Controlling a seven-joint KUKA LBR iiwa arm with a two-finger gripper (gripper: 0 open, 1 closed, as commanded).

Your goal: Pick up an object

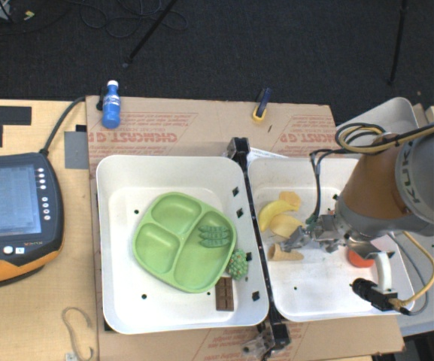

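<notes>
In the right bin (318, 303), my gripper (299, 238) hangs low over the floor left of centre, reaching in from the right. Just above and left of it lies a yellow banana-shaped piece (278, 212). A small tan wedge (285, 255) sits just below the gripper. A red-orange object (360, 257) lies to the right, partly hidden under the wrist. Nothing can be seen held. The left bin (119, 277) holds a green divided plate (164, 239) with a dark green leafy piece (214, 235) on it, a bumpy green item (238, 264) at the plate's edge, and a brown block (225, 294).
A black clip strip (251, 224) runs along the shared wall between the bins. Behind the bins on the cardboard stand a blue bottle (111, 105) and a yellow-and-blue clamp (262, 105). A control pendant (10, 205) lies at the far left.
</notes>
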